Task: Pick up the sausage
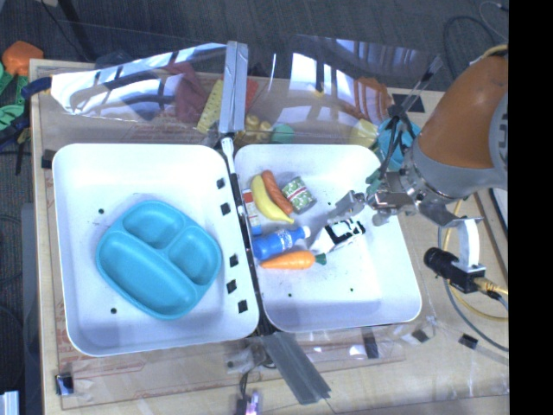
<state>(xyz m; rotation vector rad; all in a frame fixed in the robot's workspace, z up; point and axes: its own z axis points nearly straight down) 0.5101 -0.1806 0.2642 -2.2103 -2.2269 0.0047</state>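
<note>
A smooth, reddish-brown sausage (pixel 271 182) lies in the right white bin (pixel 380 296), tucked behind a curved yellow banana (pixel 271 201). The gripper (pixel 344 206) hovers just to its right, metal fingers spread, holding nothing.

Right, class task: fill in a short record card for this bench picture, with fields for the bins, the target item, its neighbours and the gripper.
left bin: holds a blue divided plate
right bin: holds the toy food, clustered toward its left side
target: sausage, reddish, lying against the banana
neighbours: green packet, blue bottle, carrot
gripper: over the right bin, to the right of the food, apart from the sausage
fingers: too blurred to judge
task state: sausage lies in the bin, not picked up
</note>
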